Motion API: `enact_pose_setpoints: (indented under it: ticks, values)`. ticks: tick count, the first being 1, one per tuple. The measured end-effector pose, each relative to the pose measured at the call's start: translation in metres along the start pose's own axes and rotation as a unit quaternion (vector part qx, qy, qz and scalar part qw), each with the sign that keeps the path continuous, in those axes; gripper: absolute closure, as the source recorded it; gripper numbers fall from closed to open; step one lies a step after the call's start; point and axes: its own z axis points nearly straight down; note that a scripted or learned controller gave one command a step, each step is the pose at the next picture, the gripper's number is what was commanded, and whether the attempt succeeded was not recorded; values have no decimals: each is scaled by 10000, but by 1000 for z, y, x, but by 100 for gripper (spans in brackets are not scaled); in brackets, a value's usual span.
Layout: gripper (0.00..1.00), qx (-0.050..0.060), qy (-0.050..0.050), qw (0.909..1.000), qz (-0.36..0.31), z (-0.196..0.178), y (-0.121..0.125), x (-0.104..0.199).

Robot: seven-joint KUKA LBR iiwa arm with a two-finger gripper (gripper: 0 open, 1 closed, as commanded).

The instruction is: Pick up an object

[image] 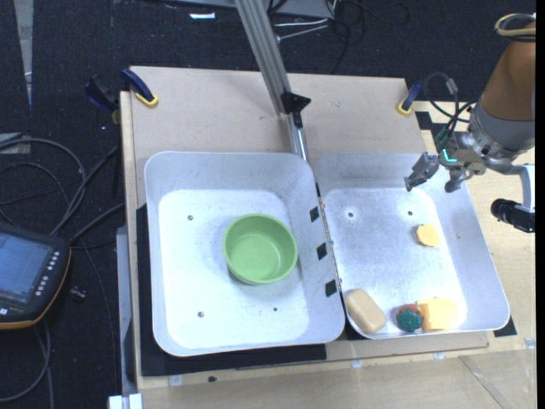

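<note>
At the far left we see a dark handheld control pendant with a lit screen lying off the pale wooden worktop, with cables trailing around it. On the worktop the left shallow white bin holds a round light-green plastic bowl, upright and sitting a little right of the bin's middle. A slanted grey metal pole comes down from the top of the view and meets the seam between the two bins.

The right shallow white bin carries four small things. A tan oval soap-like block lies at its near left corner, against the wall. Just beside it to the right we see a small teal and red lumpy toy, and touching that on its right a pale yellow blocky sponge-like piece. Well apart from these three, farther back and toward the right wall, lies a small yellow-orange rounded piece.

The two-finger gripper hangs over the far right corner of the right bin, above the bare floor and back from the yellow-orange piece. Its dark fingers stand spread well apart, and we see nothing between them and nothing touching them. Behind it the grey wrist rises to the orange band of the arm at the right edge.
</note>
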Motion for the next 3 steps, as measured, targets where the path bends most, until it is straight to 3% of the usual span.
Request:
enact_pose_setpoints:
  ticks: [1,3]
  values:
    - [0,1,0,10000,0,0,0,0]
    - [0,28,7,10000,-1,106,5,2]
